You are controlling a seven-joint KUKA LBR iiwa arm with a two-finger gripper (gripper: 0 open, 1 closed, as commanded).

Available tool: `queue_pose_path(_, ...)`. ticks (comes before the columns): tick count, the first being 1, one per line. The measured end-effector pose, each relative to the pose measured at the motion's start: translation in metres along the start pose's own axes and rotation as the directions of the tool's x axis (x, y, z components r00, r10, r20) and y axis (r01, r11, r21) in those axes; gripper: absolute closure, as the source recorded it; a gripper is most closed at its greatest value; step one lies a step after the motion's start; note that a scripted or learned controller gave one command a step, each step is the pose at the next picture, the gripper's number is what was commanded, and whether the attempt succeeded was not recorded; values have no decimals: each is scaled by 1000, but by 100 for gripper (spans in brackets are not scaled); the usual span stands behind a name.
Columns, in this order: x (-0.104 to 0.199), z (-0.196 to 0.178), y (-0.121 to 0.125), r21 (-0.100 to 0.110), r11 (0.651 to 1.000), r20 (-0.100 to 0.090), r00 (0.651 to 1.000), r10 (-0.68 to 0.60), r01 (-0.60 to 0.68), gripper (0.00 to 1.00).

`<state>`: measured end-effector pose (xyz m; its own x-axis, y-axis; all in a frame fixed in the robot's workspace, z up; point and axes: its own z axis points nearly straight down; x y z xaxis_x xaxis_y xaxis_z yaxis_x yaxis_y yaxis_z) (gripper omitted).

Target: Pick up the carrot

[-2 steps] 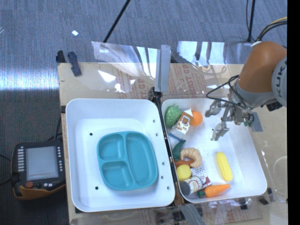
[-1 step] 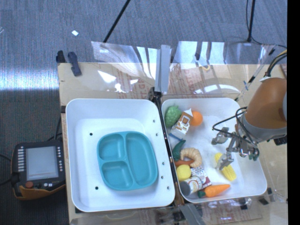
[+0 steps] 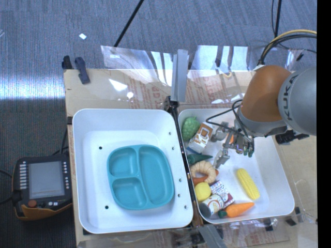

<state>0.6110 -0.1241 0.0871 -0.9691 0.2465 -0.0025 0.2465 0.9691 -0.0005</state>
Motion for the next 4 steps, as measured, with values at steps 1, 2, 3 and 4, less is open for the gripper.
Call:
queue_pose_path(1,-41,1,-55,-1,995,-3,995,104,-104,0)
queue_pose_path(2,26,1,-98,-2,999,-3,999,-42,42,0)
queue_pose_path(3,25,-7,-96,-3,999,-4,999,-47,47,100)
queue_pose_path(4,27,-103,-31,-3,999,4,999,37,-37,100)
